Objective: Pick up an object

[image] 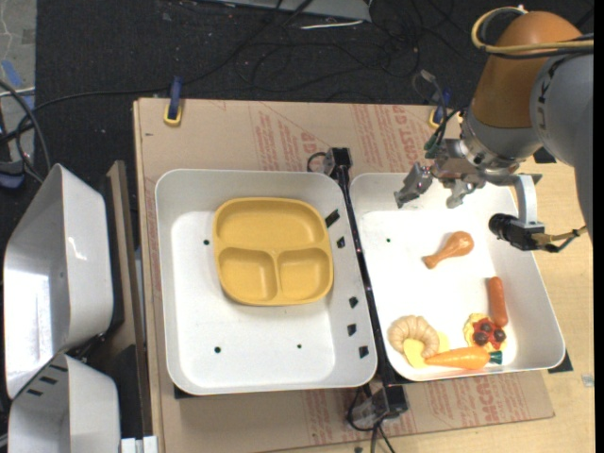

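We see the arm [528, 74] reaching in from the right, its pincer [436, 187] hanging over the far edge of the right bin [401, 229]. The two fingers are spread apart with nothing between them. In the right bin lie a drumstick [449, 248], well below and right of the pincer, a sausage [497, 300] near the right wall, and, along the near edge, a croissant [413, 332], a carrot [458, 357] and a pizza slice [488, 332]. The croissant touches the carrot's blunt end; the carrot lies just below the pizza slice. The left bin [189, 328] holds a yellow plate [274, 251] with three compartments. Both bins rest on the table [255, 130].
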Robot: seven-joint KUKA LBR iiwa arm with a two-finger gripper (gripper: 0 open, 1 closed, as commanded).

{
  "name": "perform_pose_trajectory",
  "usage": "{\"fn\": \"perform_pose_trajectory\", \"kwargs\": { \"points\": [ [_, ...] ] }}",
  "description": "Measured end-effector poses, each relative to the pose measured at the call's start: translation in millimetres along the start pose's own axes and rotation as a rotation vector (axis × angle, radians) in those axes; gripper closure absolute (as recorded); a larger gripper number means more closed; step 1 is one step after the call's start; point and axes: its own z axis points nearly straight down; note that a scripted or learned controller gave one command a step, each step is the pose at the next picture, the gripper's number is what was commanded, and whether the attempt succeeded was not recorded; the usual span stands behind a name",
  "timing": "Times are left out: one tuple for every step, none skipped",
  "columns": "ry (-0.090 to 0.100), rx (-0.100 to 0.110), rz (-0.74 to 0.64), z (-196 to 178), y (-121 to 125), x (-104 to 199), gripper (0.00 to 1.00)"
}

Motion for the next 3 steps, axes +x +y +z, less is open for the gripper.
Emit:
{"fn": "perform_pose_trajectory", "kwargs": {
  "points": [
    [-0.002,-0.014,-0.002,-9.2,2.7,0.2,0.00],
    [-0.002,-0.012,0.000,37.2,-4.4,-2.2,0.00],
    [-0.002,-0.013,0.000,99.5,-0.7,-2.6,0.00]
  ]
}}
